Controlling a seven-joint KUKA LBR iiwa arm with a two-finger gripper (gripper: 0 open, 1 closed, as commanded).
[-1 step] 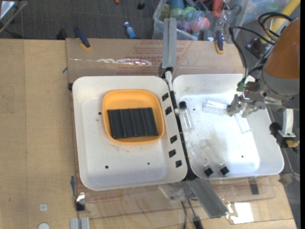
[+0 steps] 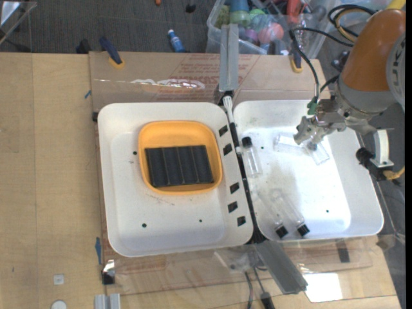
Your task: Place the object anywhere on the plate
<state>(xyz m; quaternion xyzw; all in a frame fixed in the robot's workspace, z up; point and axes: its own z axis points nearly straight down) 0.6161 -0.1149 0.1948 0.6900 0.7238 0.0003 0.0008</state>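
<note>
My end effector [image 2: 309, 136] hangs over the right bin [image 2: 360, 221], toward its far half, with my grey arm and orange band [image 2: 376, 50] coming in from the right. Something pale and translucent sits at the fingertips; at this slant I cannot tell whether the fingers are closed on it or merely above it, so the end effector's state stays unknown to me.

Right bin contents: several clear plastic vials. One vial with a black cap [image 2: 249, 156] lies near the divider, its cap pointing to the far side. Two more black-capped vials [image 2: 288, 219] lie side by side at the near edge, caps toward the camera. A clear flat piece [image 2: 285, 145] lies just left of my fingertips, possibly another vial, hard to resolve against the white.

Left bin [image 2: 122, 224]: an orange plate [image 2: 149, 137], squarish with rounded corners, sits in the middle. A black ribbed block [image 2: 179, 166] lies on it, covering most of its floor.

Between the bins runs a dark divider [image 2: 235, 172] with black tabs. A grey bar [image 2: 227, 60] stands at the far end of that line.

Beyond the surface: a clear tub of coloured toys [image 2: 264, 11] on the floor, a blue clamp [image 2: 111, 51] at the far left corner of the cardboard.
</note>
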